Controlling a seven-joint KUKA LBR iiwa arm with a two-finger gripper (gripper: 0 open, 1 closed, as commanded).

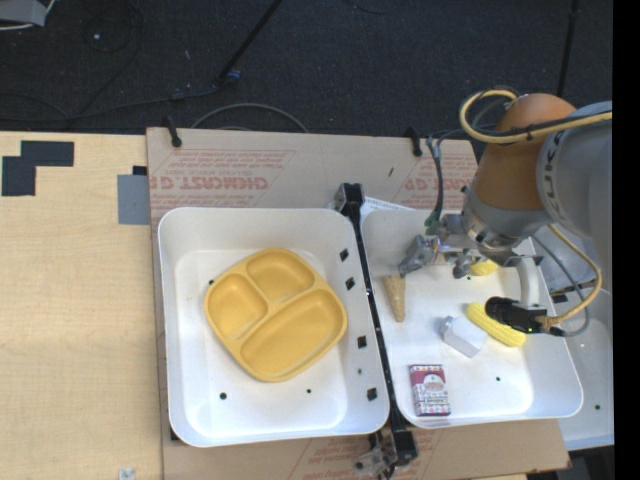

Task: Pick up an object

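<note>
The gripper (428,254) is hanging low over the upper part of the right bin (560,393), and whether its fingers are spread or pressed together cannot be told from this angle. Nothing is showing between them. An ice cream cone (396,296) is lying just below and slightly left of the gripper. Farther below it, a small white block (462,337) is resting beside a yellow corn cob (497,322), and a red and white box (429,388) is sitting lowest. Well to the gripper's left, a yellow divided plate (275,313) is lying in the left bin (190,388).
</note>
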